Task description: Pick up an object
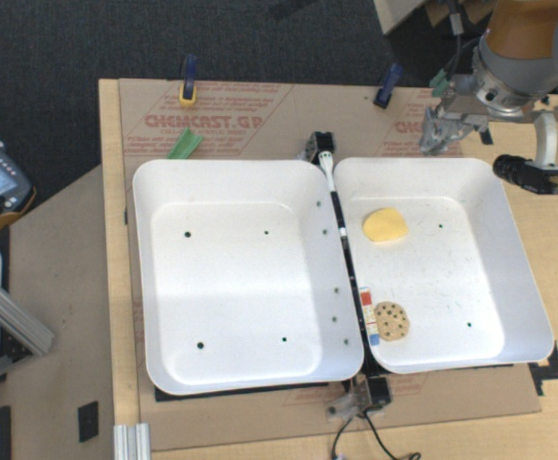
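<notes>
So the arm comes in at the top right, grey with that orange band above the wrist; its jaws hang over the cardboard sheet just past the far rim of the right bin, not inside it; honestly I cannot tell if the jaws are released or clenched, they're too small and blurry from up here; nothing shows between them either.

The stuff to grab is all in the right bin; a pale yellow roundish piece lies toward the far left part of the bin, near the dividing rim; a cookie with dark chips lies closer to the near edge, also on the left side, and right beside it there's a little red and white item tucked against the bin wall; the yellow piece and the cookie are well apart from each other, and both are well apart from the jaws.

The left bin sits touching the right one on the counter; a yellow clamp and a blue clamp pin the far edge of the cardboard; a green strip lies on the cardboard near the left bin's far corner.
</notes>
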Robot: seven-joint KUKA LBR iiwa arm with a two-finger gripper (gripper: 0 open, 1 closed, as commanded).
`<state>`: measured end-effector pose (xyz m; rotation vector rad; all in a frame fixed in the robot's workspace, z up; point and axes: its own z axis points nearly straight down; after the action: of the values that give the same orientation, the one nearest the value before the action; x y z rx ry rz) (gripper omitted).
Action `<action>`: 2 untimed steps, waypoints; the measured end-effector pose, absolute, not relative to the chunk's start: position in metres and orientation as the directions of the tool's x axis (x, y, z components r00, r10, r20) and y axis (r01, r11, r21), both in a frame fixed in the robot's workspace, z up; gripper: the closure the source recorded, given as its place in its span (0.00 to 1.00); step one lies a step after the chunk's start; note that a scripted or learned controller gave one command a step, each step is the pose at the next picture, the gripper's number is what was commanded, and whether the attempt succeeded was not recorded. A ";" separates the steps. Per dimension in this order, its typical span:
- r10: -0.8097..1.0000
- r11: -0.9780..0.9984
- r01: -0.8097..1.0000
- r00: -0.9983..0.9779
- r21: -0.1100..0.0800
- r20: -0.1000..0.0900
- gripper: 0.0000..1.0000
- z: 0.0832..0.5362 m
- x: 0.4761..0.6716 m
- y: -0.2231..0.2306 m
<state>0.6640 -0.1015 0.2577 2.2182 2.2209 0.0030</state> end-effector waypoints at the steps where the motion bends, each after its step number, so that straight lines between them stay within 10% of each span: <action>1: 1.000 0.005 1.000 -0.005 0.008 0.001 1.00 0.343 0.605 -0.056; 2: 1.000 0.002 1.000 -0.002 -0.001 0.001 1.00 0.362 0.557 -0.048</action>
<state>0.5569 -0.0484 0.3619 2.2211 2.2244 0.0003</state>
